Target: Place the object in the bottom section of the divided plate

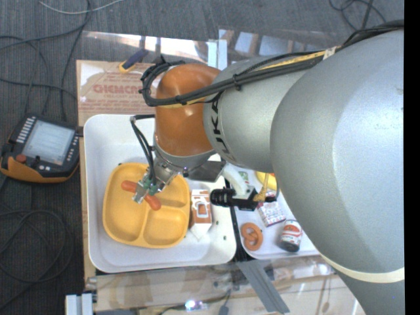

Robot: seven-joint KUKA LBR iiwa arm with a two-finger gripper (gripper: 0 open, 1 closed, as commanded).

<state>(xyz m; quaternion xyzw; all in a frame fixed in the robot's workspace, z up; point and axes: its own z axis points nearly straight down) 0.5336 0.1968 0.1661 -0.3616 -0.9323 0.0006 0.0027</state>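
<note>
A yellow divided plate (125, 225) lies in the left white bin (98, 254). My gripper (145, 190) reaches down over the plate's upper part, near where the dividers meet. A slim orange object (154, 203) runs slantwise under the tips. One end sticks out to the upper left and the other to the lower right, and the fingers look shut across its middle. I cannot tell whether it rests on the plate or hangs just above it. The arm's orange band and grey body hide the bin's back right part.
An orange and white box (201, 209) stands by the plate's right rim in the left bin. The right bin (244, 251) holds a brown ring-shaped item (251, 235), a dark jar with a red band (290, 235), a small packet (269, 212) and a yellow item (265, 181).
</note>
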